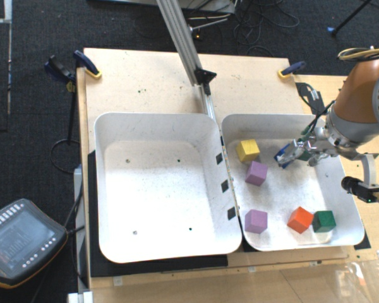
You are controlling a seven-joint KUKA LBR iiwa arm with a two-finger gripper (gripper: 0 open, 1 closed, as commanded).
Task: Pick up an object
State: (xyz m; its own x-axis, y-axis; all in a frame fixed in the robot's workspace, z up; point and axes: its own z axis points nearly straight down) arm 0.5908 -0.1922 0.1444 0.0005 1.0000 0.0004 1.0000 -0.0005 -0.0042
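- Cubes are what I can pick from, all in the right bin (341, 188): green cube (324, 220) and orange cube (299, 219) touching, nearest the camera, below my pincer (289, 155).
- Two purple cubes (256, 173) lie down-left of it, a yellow cube (247, 150) just to its left.
- They look small, light and stiff; I judge flat opposite faces the best hold.
- My pincer hangs over bare bin floor, carrying nothing I can see; how far it is spread I cannot tell.

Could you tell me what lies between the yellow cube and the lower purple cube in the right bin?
In the camera view, the other purple cube lies between the yellow cube and the lower purple cube.
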